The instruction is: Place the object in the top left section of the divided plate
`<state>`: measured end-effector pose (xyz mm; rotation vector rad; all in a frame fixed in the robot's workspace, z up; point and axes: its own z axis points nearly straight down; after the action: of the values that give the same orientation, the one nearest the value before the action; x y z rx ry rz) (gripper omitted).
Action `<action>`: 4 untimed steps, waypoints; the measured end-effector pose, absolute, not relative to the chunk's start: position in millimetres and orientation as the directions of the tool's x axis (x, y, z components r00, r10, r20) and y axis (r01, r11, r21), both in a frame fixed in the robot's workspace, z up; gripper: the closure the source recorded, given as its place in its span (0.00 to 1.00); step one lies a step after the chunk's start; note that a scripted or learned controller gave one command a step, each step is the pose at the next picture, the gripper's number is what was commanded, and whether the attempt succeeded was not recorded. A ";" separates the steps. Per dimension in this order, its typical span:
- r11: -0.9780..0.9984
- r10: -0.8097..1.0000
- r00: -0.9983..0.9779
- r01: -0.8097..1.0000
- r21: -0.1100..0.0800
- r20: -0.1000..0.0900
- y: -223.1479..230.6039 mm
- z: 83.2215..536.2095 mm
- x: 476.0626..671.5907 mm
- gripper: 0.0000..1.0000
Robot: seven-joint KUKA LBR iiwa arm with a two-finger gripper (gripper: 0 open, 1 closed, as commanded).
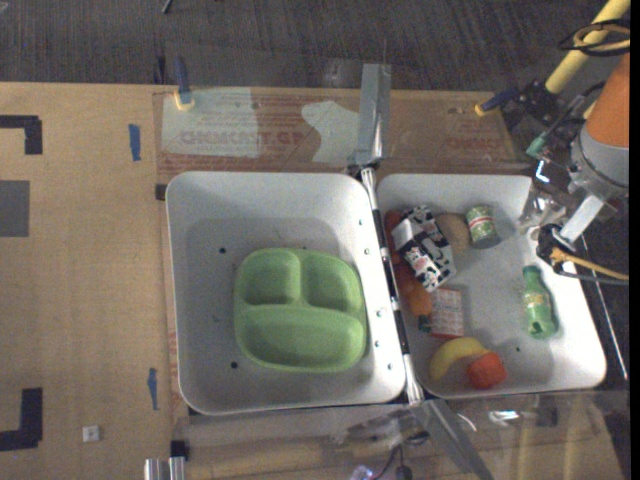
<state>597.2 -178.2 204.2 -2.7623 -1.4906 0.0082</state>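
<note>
The arm's fingers [547, 218] hang over the upper right edge of the right bin [590, 363], and how far apart they stand, or whether they hold anything, cannot be told. A green can [483, 225] stands near them on their left and a green bottle [538, 303] lies below them, with a black-and-white carton [425, 248], a banana [455, 353] and a red fruit [487, 370] farther off. The green divided plate [299, 310] lies well to their left in the left bin [200, 268], its top left section [266, 277] on the side farthest from them.
</note>
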 end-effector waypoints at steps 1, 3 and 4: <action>-0.387 0.922 0.387 0.922 -0.006 -0.001 -188.4 213.9 576.8 1.00; -0.596 0.803 0.596 0.803 -0.002 -0.003 -106.8 276.8 612.7 0.00; -0.936 0.352 0.936 0.352 0.001 -0.003 -89.5 433.7 656.3 0.00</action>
<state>656.3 -89.5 433.7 -3.0924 -0.5620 0.0041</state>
